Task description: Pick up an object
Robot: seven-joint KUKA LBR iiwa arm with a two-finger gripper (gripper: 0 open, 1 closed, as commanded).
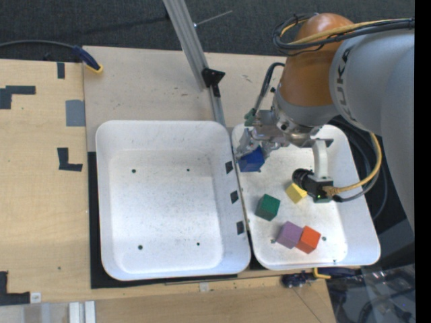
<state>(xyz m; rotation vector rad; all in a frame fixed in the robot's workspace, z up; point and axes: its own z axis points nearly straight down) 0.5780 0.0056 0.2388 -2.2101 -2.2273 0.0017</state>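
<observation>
Reaching in from the right edge of the frame, the grey arm (pixel 377 66) bends leftward, its orange band (pixel 313 59) sitting upper right of centre, above the wrist. The gripper (pixel 254 145) hangs over the upper left corner of the right bin (pixel 357 247), close to the wall shared with the left bin (pixel 161 200). A blue block (pixel 251 159) sits right at the fingertips, seemingly pinched between them, though whether it is lifted clear of the bin floor cannot be told from this slant.

Counting the blocks: five, one of each colour. Besides the blue one, a yellow block (pixel 295 193) lies near the middle of the right bin, just beside a black fitting with a cable. A green block (pixel 268 206) lies below and left of it. A purple block (pixel 290 235) and an orange block (pixel 309 239) sit touching each other toward the lower part of that bin. There are two white bins, side by side at centre frame.
</observation>
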